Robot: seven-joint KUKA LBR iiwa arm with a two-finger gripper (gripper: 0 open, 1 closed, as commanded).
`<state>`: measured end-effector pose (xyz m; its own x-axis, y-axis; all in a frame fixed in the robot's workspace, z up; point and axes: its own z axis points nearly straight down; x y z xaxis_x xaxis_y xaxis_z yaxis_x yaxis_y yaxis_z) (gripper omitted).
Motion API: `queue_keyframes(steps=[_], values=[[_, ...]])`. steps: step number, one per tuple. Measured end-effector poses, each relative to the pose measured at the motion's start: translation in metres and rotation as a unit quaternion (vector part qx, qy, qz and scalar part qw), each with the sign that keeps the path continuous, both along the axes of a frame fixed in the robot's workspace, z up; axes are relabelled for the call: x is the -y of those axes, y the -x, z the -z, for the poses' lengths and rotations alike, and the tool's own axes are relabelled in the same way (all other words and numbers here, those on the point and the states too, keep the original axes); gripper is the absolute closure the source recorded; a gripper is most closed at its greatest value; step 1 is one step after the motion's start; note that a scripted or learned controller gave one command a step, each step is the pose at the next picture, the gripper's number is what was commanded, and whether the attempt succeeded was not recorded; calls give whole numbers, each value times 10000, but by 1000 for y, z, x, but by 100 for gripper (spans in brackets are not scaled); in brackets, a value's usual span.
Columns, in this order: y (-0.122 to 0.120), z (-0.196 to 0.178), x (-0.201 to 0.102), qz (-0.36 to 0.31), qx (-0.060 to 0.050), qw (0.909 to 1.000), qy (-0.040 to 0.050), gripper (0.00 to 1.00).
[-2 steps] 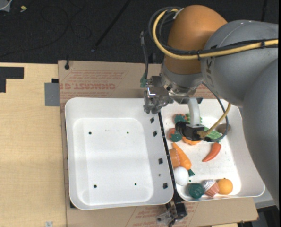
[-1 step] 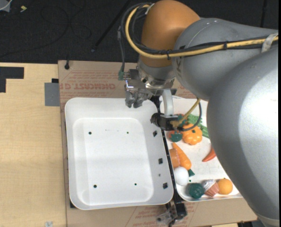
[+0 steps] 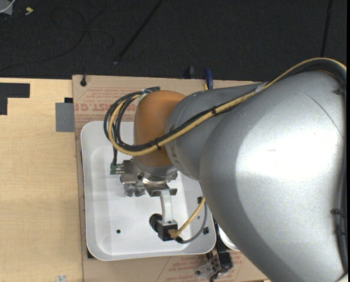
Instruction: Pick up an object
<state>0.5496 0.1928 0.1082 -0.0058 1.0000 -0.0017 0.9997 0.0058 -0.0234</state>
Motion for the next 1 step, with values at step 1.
queue_keyframes(steps=[1], values=[[-84, -74, -25, 15, 149, 9999, -13, 100]])
